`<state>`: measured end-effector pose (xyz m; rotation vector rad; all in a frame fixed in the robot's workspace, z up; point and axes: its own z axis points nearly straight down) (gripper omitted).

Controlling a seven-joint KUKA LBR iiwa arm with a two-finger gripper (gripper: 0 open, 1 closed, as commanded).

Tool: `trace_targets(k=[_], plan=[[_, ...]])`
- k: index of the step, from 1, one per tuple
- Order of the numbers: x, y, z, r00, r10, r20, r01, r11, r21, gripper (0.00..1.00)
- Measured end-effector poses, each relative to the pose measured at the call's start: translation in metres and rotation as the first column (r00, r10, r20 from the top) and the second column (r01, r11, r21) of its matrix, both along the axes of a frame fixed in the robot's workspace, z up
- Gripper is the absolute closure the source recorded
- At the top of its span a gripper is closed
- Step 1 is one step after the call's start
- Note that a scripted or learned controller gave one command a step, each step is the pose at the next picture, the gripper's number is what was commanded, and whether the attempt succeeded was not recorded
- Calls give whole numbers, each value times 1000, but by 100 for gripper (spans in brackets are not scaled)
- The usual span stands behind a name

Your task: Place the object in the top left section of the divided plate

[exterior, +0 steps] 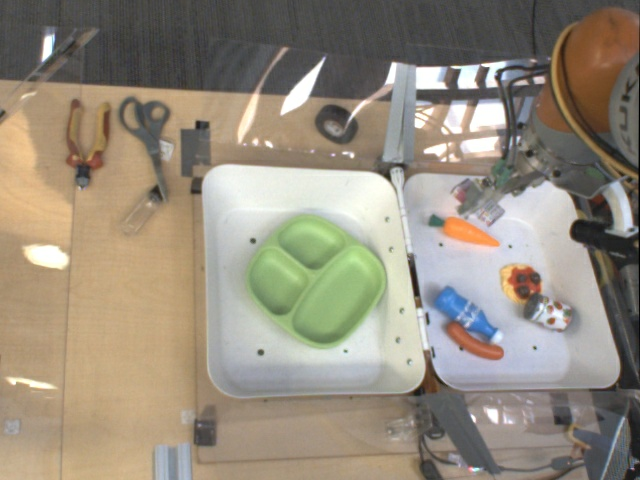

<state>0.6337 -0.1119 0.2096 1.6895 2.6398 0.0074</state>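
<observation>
The divided plate (316, 281), green and bare in all sections, was seen in the left bin (230, 368); nothing had been placed. In the right bin (590, 368), right of the plate, lay a carrot (468, 231), bottle (465, 313), sausage (476, 342) and two smaller toys. The pincer (484, 200) hovered just above the carrot; its opening could not be told, and no object was seen held. Grasp, transfer and release were judged outstanding.
</observation>
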Motion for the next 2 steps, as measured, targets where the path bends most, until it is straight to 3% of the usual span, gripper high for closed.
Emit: trace_targets(k=[1, 2], plan=[[-30, 64, 37, 998, 63, 0, -63, 998, 0, 100], [-33, 137, 68, 999, 35, 0, -35, 999, 1, 100]])
